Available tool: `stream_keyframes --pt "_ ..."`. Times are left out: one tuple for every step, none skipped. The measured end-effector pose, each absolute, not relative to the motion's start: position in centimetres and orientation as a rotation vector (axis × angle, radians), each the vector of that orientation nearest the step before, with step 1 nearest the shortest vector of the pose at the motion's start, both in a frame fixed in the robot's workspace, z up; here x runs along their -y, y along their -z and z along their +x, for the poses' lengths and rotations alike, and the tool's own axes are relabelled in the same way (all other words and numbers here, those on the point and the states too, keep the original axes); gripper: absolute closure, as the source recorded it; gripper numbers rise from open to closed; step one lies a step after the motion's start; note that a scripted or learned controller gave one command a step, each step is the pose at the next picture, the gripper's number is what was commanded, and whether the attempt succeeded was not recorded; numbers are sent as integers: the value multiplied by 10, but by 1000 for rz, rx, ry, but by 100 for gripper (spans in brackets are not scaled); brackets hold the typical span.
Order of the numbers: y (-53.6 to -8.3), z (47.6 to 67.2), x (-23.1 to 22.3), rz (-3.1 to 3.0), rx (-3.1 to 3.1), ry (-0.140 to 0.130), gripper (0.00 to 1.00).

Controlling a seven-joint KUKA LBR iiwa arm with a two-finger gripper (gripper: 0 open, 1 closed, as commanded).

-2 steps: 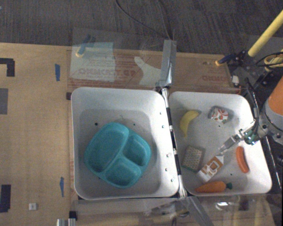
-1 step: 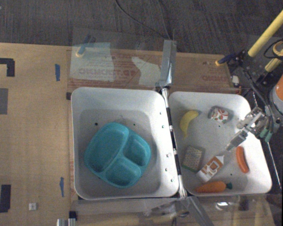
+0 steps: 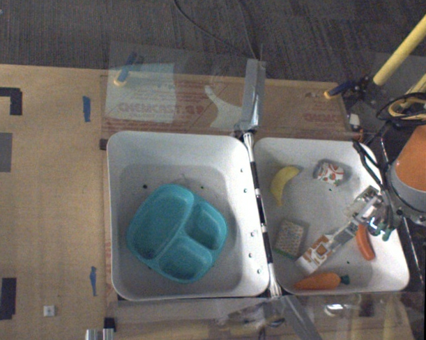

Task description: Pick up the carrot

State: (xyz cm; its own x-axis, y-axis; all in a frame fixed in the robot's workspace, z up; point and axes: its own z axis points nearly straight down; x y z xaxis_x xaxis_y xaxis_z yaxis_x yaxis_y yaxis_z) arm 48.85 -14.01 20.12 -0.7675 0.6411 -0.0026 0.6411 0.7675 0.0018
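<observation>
Apparently light, stiff and smooth, the orange toy carrot with green stub (image 3: pixel 320 280) is lying flat, inviting a mid-body pinch, while the gripper (image 3: pixel 370 212) is hovering nearby, its finger state impossible to tell.

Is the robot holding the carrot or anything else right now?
I can't tell. The gripper sits low in the right bin, close beside a small orange-red piece. The carrot lies apart from it near the front wall, untouched.
</observation>
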Motion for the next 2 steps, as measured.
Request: stream_keyframes --pt "-212 490 142 1076 -2941 -3 100" --pt "-212 490 142 1075 -2942 -3 0"
